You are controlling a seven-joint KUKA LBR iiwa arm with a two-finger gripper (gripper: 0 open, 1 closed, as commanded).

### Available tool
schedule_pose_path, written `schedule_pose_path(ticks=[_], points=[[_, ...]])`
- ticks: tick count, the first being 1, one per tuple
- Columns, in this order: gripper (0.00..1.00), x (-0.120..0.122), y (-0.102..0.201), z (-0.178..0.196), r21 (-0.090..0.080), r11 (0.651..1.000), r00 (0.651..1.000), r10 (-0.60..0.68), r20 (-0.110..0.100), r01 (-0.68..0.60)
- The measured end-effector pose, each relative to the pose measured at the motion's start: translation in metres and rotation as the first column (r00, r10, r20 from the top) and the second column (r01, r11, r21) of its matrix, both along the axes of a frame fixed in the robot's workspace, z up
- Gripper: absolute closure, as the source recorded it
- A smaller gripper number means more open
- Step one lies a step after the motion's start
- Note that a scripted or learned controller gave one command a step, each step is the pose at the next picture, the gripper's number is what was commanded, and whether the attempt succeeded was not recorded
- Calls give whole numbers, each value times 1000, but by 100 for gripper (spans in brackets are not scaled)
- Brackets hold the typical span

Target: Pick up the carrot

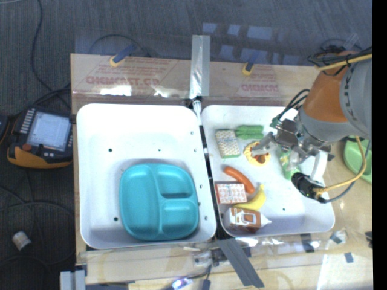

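- Camera view looks down on two white bins side by side on the bench; the carrot (238, 176) lies in the right bin (314, 219), near its left wall, slanting from 10 to 4 o'clock
- Its low end touches a banana (258, 197) and a red-and-white packet (231, 193) lies just at its 7 o'clock, so I judge the top and upper end give the freest approach
- At 12 o'clock of the carrot sit a checked packet (227, 142) and a green vegetable (250, 131); a yellow-and-red item (256, 152) lies near at 1 o'clock
- A brown carton (243, 219) rests at the bin's 6 o'clock edge
- The gripper (279, 139) hangs over the bin's upper middle, at 2 o'clock of the carrot and apart from it; I cannot tell how it is set, and nothing is seen held
- Open white floor stretches at 4 o'clock of the carrot, toward the lower right corner; probably the best room for moving
- A teal tray (158, 201) sits in the left bin (97, 125)
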State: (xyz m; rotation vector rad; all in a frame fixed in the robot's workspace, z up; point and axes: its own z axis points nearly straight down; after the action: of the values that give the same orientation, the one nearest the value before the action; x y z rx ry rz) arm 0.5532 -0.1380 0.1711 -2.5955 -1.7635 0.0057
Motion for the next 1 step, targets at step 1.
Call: schedule_pose_path(ticks=[1], points=[[0, -9, 13, -52, 0, 998, 998, 61, -1, -61]])
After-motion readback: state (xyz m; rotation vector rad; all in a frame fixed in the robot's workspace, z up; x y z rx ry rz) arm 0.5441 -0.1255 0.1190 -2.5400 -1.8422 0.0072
